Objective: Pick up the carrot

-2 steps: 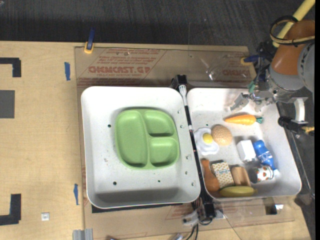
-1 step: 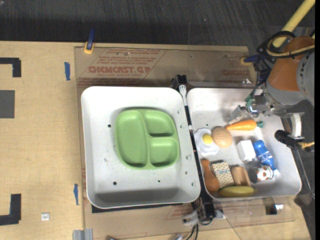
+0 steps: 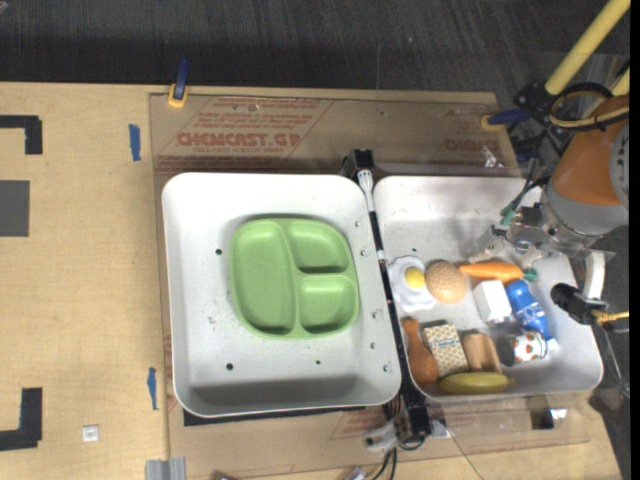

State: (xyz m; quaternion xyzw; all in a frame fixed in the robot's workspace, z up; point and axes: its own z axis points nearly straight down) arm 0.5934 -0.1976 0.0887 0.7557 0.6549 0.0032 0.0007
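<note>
Toy food is crowded into the right bin (image 3: 450, 203), where the carrot (image 3: 490, 269) lies just beside the gripper (image 3: 515, 233). The approach step is judged underway; a descent onto the carrot is called for next.

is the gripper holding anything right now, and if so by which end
Cannot be told. The gripper sits just above the right end of the carrot in the right bin, but the view doesn't show the carrot gripped.

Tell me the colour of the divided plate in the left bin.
Light green plate, seen in the camera view.
</note>
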